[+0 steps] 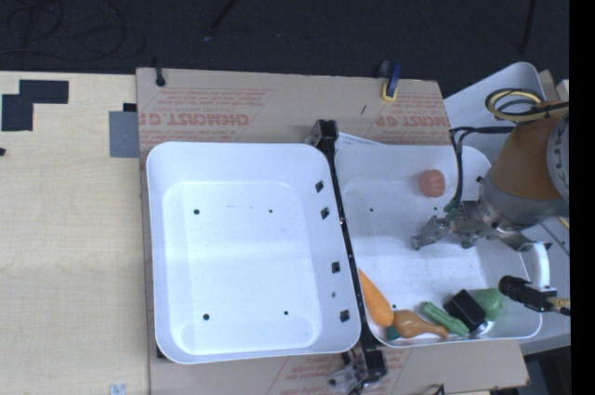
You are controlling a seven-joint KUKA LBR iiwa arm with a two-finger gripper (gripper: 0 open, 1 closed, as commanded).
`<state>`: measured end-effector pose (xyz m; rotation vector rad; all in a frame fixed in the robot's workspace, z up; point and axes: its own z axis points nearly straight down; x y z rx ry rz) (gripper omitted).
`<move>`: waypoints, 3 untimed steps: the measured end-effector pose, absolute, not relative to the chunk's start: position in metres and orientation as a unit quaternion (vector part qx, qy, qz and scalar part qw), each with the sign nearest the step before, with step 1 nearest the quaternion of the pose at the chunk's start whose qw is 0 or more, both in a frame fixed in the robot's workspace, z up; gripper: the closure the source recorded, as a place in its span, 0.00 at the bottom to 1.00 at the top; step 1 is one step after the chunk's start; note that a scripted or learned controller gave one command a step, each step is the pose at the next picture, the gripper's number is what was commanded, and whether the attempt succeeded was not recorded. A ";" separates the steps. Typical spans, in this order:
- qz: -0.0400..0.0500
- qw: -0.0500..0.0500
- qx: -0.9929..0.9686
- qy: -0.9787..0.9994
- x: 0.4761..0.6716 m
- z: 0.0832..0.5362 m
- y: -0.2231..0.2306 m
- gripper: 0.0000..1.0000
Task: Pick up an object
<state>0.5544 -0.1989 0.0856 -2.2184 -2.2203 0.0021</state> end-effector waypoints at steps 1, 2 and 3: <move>0.001 0.000 -0.707 -0.707 0.554 0.088 -0.213 0.00; -0.003 -0.005 -0.706 -0.708 0.589 0.197 -0.214 0.00; -0.004 -0.008 -0.706 -0.708 0.642 0.340 -0.214 0.00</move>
